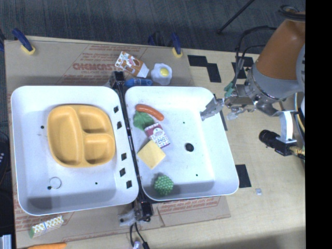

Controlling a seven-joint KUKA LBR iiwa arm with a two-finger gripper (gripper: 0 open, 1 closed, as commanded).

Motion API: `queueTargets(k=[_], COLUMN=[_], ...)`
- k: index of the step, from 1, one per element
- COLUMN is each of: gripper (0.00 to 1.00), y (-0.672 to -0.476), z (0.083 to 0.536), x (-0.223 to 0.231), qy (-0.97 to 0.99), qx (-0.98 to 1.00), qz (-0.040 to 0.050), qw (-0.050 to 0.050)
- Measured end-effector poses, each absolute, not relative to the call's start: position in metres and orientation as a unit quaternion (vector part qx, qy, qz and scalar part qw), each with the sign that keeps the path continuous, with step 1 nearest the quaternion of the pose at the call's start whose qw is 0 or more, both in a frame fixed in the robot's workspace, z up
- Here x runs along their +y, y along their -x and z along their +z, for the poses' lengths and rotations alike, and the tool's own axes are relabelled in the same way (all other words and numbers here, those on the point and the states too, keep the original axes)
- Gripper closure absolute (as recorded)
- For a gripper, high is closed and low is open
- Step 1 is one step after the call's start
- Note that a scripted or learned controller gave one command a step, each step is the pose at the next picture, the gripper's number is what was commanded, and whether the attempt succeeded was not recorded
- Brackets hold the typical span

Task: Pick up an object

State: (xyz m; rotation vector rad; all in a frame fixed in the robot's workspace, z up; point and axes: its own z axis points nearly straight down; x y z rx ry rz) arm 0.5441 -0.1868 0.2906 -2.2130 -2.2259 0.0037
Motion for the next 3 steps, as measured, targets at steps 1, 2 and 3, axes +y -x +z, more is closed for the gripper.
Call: queueTargets(k=[1, 2, 3], gripper=[0.00, 0.00, 0.00], y=[-0.599, -0.634, -0.598], z=[0.097, 0.092, 0.092], x=[-0.124, -0.095, -0.092], qy=[0.742, 0.796, 0.724], qx=[-0.670, -0.606, -0.690], qz=[-0.0029, 0.0010, 0.0015], qw=[-0.004, 0.001, 0.002])
